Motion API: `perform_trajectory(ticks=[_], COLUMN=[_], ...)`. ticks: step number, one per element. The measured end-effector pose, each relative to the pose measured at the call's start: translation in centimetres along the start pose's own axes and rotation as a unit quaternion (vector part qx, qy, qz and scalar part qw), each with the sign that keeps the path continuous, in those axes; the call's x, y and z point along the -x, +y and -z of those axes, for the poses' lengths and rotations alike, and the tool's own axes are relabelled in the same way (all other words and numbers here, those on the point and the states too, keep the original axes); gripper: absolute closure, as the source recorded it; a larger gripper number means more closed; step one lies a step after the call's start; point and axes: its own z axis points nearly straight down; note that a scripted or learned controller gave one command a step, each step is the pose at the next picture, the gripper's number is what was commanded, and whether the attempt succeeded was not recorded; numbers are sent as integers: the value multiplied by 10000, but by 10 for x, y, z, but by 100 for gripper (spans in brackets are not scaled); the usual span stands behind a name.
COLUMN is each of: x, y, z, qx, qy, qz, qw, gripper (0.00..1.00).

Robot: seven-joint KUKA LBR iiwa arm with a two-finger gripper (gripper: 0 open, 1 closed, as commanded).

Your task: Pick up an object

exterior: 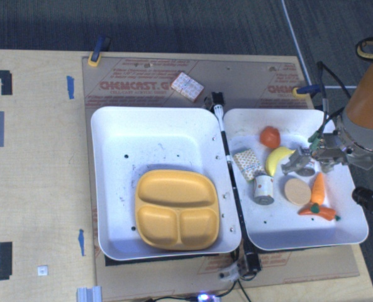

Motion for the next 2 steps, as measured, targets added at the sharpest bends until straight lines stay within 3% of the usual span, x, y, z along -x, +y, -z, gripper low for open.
perform_trajectory(ticks=[1, 2], x=[6, -22], y=[47, -1], z=[-122, -134], qx=[53, 18], qy=[-8, -6], qz=[-6, -5], qw=[10000, 10000], gripper=[0, 0])
